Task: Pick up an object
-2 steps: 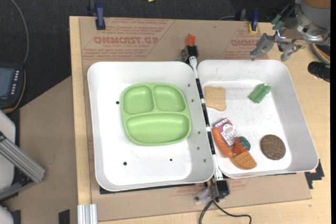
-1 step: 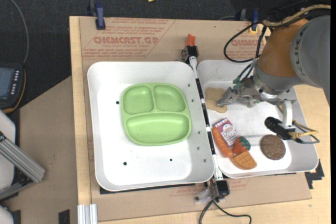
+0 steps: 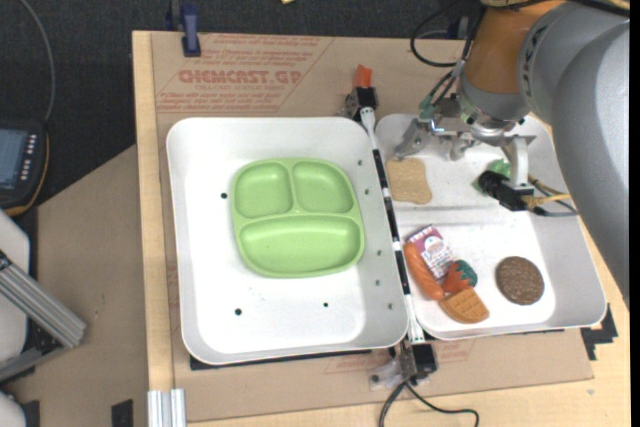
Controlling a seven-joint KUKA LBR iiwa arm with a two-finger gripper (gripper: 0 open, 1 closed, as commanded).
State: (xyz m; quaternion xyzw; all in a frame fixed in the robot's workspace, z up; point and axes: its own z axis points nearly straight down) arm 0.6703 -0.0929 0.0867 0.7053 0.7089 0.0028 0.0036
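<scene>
My gripper (image 3: pixel 428 149) hangs over the far end of the right bin (image 3: pixel 570 260), open, with nothing between its fingers. A tan bread slice (image 3: pixel 408 182) lies just below its left fingertip (image 3: pixel 399 151). Nearer the front of that bin lie a red and white packet (image 3: pixel 433 250), an orange carrot (image 3: pixel 422 277), an orange wedge (image 3: pixel 464 305) and a round brown patty (image 3: pixel 520 280). None of them touches the gripper.
The left bin (image 3: pixel 200 265) holds a green divided plate (image 3: pixel 296 216). A ridge with clips (image 3: pixel 385 205) separates the two bins. The grey arm with its orange band (image 3: pixel 505 35) comes in from the upper right, above the right bin's far corner.
</scene>
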